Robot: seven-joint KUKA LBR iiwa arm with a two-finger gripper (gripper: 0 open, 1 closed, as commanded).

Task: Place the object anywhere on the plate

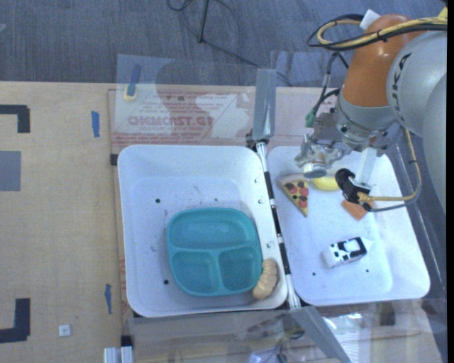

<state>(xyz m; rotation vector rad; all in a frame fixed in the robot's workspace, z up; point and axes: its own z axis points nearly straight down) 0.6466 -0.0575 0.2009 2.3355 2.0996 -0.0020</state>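
The teal plate (213, 249) lies flat in the left bin (135, 213), toward its near side. It is a rounded rectangle split into three compartments, one wide at the far side and two smaller at the near side, all bare. A tan pastry-like object (266, 278) lies just beside its near right corner, touching the rim.

Grey carpet (106, 28) is lying beyond the wooden bench (57, 213), with black cables (206, 21) trailing across it near the bench's far edge.
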